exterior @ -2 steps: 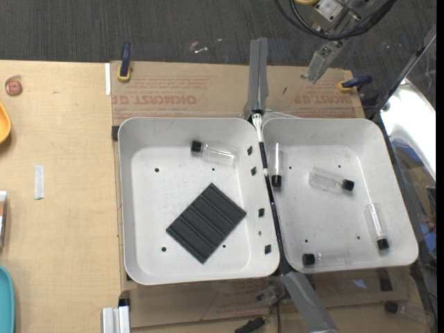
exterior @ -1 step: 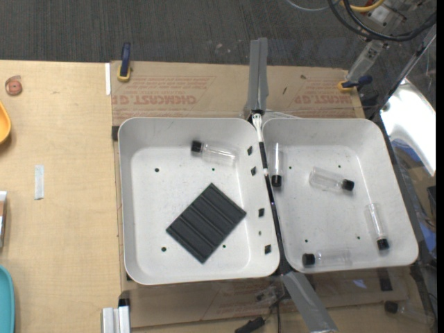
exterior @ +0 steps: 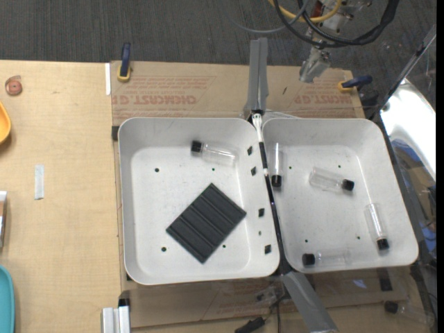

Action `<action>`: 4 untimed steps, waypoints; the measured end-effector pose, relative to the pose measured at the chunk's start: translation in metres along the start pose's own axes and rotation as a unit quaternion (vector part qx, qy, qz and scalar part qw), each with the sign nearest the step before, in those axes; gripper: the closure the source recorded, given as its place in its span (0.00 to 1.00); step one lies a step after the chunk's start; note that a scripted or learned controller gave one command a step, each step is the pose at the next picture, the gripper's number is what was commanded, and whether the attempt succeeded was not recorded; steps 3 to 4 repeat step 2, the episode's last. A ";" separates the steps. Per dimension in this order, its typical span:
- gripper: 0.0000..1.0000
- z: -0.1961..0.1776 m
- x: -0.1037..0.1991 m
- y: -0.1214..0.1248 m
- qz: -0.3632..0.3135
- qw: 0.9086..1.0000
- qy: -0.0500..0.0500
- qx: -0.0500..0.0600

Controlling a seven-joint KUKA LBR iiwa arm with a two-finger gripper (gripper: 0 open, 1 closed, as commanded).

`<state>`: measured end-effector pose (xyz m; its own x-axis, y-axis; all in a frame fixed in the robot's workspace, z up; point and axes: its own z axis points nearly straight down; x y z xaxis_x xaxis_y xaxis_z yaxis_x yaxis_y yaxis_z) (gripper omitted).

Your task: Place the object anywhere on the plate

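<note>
- My pincer (exterior: 316,66) hangs at the upper right of the frame, above the cardboard behind the right bin (exterior: 388,158); its tip is small and blurred, so I cannot tell whether it is open or closed, and I see nothing gripped in it.
- The arm above it is cut off by the top edge, half buried in looping cables (exterior: 333,12).
- The plate (exterior: 206,223), a dark, ribbed, flat rectangle, lies turned at an angle in the lower middle of the left bin (exterior: 128,200).
- One clear vial with a black cap (exterior: 212,151) lies in the left bin, above the plate and apart from it.
- Four more clear vials lie in the right bin; their transparent bodies are faint against the white plastic.
</note>
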<state>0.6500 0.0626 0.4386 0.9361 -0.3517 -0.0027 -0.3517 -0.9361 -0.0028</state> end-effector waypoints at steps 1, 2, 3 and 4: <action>1.00 -0.002 0.037 0.071 -0.080 0.997 0.001 0.001; 1.00 -0.003 0.061 0.144 -0.080 0.997 0.001 0.001; 1.00 -0.003 0.061 0.144 -0.080 0.997 0.001 0.001; 1.00 -0.003 0.061 0.144 -0.080 0.997 0.001 0.001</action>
